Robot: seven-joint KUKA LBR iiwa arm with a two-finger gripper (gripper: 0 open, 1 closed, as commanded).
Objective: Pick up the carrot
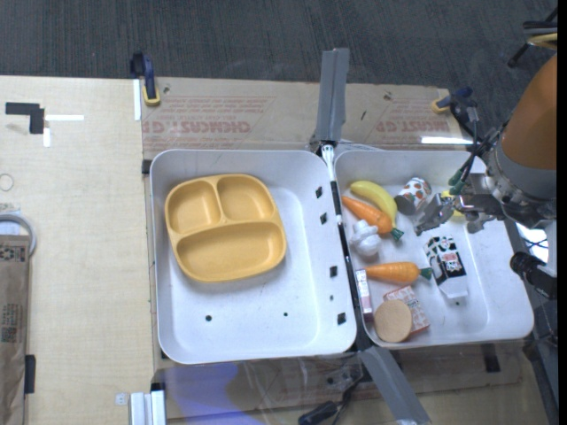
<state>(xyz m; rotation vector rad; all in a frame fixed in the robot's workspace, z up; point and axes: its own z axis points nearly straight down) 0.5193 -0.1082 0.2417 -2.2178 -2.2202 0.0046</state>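
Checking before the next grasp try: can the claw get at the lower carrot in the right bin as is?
Probably yes. The lower carrot lies uncovered on the right bin floor, with the claw above and to its right. The milk carton sits near its leaf end, which could crowd a finger.

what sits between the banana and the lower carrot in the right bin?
In the camera view: between the banana and the lower carrot lie a second carrot and a small white garlic-like item.

Both bins (177, 264) look like smooth, matt white plastic; the divided yellow plate (226, 228) has a soft satin sheen. The carrots (392, 272) and banana (376, 197) seem glossy moulded plastic. Brown printed cardboard (230, 113) lies behind; the bench (71, 237) resembles pale matt wood
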